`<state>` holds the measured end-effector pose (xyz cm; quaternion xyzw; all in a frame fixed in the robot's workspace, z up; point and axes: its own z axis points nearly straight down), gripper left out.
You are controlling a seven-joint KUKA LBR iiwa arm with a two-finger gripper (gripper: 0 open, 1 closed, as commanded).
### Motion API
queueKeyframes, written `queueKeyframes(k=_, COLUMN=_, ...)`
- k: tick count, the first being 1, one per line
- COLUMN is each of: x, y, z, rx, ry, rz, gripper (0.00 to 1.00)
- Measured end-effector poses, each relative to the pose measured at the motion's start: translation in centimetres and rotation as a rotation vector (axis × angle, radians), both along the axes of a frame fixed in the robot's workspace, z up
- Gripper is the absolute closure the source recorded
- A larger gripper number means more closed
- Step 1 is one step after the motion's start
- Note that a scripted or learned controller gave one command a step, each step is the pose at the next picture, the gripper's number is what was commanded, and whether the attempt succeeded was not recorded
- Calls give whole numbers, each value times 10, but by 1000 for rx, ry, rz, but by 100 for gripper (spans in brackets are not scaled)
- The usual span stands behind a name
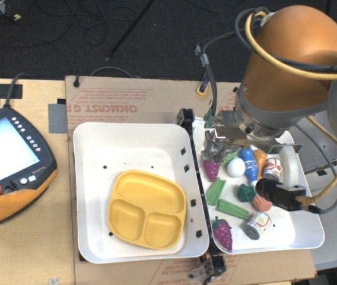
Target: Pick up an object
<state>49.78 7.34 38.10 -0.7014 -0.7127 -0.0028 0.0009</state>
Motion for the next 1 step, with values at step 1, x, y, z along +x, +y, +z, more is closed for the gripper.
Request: queueKeyframes(k=1, x=52, y=39, z=22, rx=-5, ry=1, rz=-13, gripper=100)
